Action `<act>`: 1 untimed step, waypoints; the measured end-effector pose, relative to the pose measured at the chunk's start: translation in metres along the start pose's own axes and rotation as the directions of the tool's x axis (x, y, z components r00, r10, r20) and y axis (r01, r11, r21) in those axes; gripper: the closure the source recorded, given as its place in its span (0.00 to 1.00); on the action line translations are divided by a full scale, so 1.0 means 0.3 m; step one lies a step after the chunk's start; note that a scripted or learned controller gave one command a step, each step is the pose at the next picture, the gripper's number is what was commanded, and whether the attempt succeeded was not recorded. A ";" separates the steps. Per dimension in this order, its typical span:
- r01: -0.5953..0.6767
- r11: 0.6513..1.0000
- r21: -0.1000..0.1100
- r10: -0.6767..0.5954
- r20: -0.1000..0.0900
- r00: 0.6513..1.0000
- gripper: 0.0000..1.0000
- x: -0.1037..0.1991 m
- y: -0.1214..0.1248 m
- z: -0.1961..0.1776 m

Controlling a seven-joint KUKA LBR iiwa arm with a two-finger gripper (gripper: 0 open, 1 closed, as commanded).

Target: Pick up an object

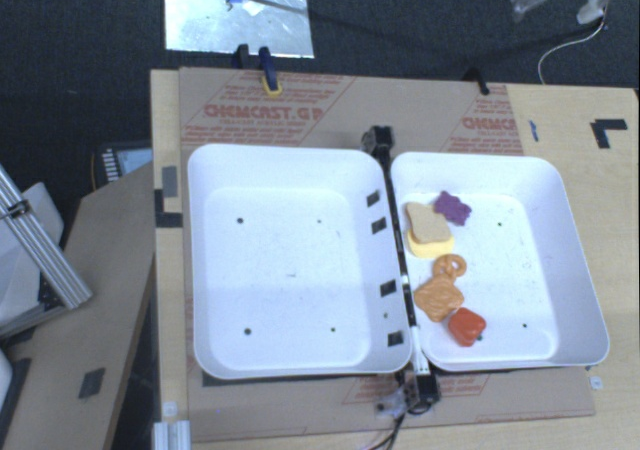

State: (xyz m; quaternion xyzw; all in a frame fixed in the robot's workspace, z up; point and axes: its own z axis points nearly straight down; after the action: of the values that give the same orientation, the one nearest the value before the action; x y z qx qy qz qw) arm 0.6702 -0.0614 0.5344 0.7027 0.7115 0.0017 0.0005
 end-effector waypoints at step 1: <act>0.009 1.000 0.001 -0.009 -0.004 1.000 0.00 0.527 -0.002 0.021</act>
State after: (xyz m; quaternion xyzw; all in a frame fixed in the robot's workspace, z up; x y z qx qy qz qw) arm 0.6675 0.0966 0.5283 0.6997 0.7145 0.0027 -0.0014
